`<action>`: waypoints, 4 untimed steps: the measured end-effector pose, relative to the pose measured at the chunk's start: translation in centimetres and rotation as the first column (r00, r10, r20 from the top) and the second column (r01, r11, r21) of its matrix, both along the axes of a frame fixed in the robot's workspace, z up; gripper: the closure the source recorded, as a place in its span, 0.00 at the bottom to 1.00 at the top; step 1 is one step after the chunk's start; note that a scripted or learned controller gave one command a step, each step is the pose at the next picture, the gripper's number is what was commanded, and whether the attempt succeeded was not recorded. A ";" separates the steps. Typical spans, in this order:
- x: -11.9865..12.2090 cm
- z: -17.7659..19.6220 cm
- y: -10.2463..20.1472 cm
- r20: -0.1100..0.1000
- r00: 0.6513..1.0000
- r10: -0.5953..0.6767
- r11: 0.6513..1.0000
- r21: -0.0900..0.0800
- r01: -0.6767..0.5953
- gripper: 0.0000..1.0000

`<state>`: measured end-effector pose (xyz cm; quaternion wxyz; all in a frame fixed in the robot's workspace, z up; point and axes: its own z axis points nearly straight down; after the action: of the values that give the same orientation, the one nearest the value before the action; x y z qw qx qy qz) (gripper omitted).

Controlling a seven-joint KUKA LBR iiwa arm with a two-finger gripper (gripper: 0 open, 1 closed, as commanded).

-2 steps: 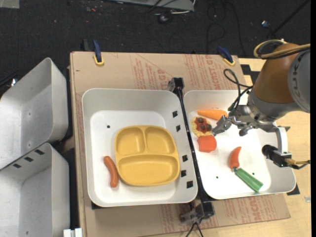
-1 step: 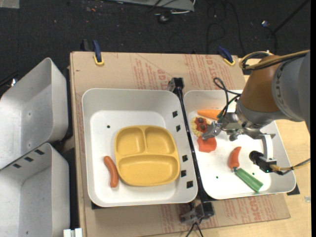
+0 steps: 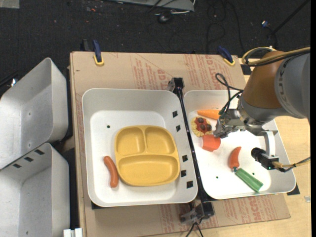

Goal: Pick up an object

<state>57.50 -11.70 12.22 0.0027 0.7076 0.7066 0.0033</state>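
At the bottom of the frame the desk (image 3: 133,65) carries two white bins side by side. Nearest in the right bin (image 3: 217,177), toward the lower right of the frame, a green stick (image 3: 248,178) lies on a slant. Just above it and to its left a red pepper (image 3: 234,157) lies curved, close to the stick but apart from it.

In the left bin (image 3: 98,98) a sausage (image 3: 111,171) lies along the lower left side of a yellow plate (image 3: 146,155), just beside its rim. The plate has three compartments and sits at the middle of that bin.

Further up in the right bin a red block (image 3: 211,142) lies near the wall between the bins. The gripper (image 3: 223,129) hangs just above and to the right of the block in the frame. The angle is poor, and I cannot tell whether the gripper is apart or together, nor whether it touches the block. Nothing shows clearly in its grasp.

Left of the gripper lies a small round thing (image 3: 202,126), dark red and yellow, perhaps a toy snack. Above that an orange carrot (image 3: 208,114) lies almost level, pointing left.

The arm (image 3: 276,90) comes in from the right edge of the frame over the far corner of the right bin. Two clamps (image 3: 98,53) (image 3: 226,56) grip the far edge of the desk, one at each end.
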 end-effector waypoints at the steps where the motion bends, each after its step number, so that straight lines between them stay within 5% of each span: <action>1: 1.2 5.4 -0.2 -0.002 1.000 0.004 1.000 -0.003 -0.004 1.00; 3: 0.6 12.6 0.3 -0.004 1.000 0.004 1.000 -0.002 -0.004 1.00; 4: 0.6 11.6 5.9 -0.010 1.000 0.009 1.000 0.001 -0.009 1.00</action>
<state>58.05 -5.81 23.81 -0.0013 0.7043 0.7099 0.0001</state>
